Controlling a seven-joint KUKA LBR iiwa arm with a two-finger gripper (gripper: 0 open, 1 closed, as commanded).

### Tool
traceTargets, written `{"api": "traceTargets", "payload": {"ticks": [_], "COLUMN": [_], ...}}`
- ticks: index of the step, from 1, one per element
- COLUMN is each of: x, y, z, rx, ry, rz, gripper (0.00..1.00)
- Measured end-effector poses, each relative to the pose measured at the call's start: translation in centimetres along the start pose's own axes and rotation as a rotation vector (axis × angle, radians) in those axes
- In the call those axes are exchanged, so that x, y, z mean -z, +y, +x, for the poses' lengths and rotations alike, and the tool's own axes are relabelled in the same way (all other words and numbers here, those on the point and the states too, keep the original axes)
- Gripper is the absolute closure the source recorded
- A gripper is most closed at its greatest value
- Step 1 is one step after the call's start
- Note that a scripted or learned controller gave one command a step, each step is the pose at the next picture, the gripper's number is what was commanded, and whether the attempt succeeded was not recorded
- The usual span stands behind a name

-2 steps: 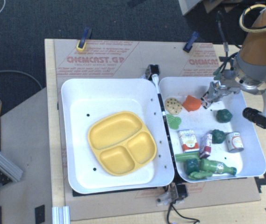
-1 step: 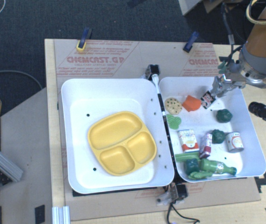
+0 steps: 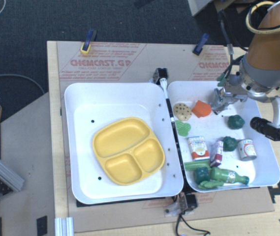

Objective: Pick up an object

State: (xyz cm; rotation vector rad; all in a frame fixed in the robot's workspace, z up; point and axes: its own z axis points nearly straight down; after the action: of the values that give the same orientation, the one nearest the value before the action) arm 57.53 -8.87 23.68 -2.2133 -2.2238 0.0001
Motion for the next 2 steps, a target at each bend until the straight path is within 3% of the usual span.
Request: {"api": "traceTargets", "payload": {"ticks": [2], "x": [-1.0], "y": [-5.6], "z": [8.4], "rx": [-0.001], "ry": [0.000], "rz": [0.003], "gripper": [1.00]}}
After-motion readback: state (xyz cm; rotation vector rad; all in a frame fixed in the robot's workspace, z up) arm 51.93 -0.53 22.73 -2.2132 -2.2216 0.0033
